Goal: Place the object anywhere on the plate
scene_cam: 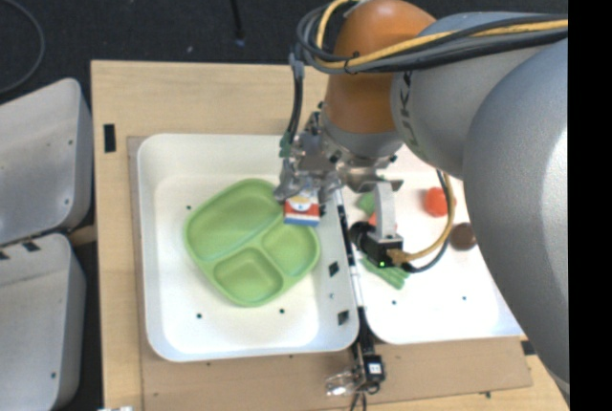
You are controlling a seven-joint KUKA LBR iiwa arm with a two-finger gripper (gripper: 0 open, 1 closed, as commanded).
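Camera view: gripper (304, 194) low over green divided plate's (251, 242) right rim, jaws closed on small colourful box (302, 209). Plate inside left bin (163, 208), bare floor all round. Right bin (449, 313) with orange piece (436, 200), green piece (390, 274).

Light green plate (251, 244) with three compartments sits tilted in the left bin – a small white, blue and orange box (302, 209) is over its right rim.

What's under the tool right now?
Below the tool sits a small colourful object, over the right rim of the green divided plate in the left bin. The arm hides what's behind it.
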